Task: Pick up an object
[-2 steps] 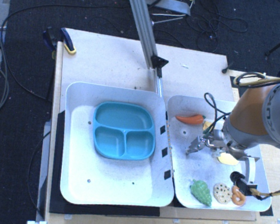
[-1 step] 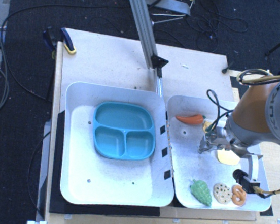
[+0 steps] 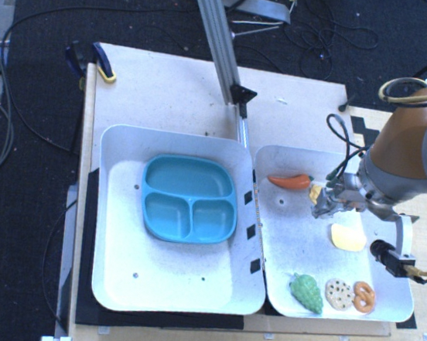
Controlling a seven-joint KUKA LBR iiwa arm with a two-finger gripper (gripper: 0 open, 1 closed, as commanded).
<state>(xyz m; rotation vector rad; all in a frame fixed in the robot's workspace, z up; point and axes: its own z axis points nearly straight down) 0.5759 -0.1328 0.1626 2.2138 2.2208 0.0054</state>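
Note:
My gripper [image 3: 326, 204] hangs low in the right bin [image 3: 290, 238], near its back. A small yellow item [image 3: 316, 192] peeks out just left of it, touching or very close; whether it is held I cannot tell. An orange carrot [image 3: 290, 181] lies to the left, near the back wall. A pale yellow cheese-like piece [image 3: 347, 238] lies just below and right of the gripper. Along the bin's front sit a green leafy piece [image 3: 307, 292], a round cookie [image 3: 339, 294] and a pretzel [image 3: 364, 296].
The left bin [image 3: 107, 269] holds a blue divided plate [image 3: 190, 199]. A slanted metal pole [image 3: 222, 42] rises from the back between the bins. The arm's cables [image 3: 346, 144] loop above the gripper. Black clips [image 3: 253, 229] mark the seam between the bins.

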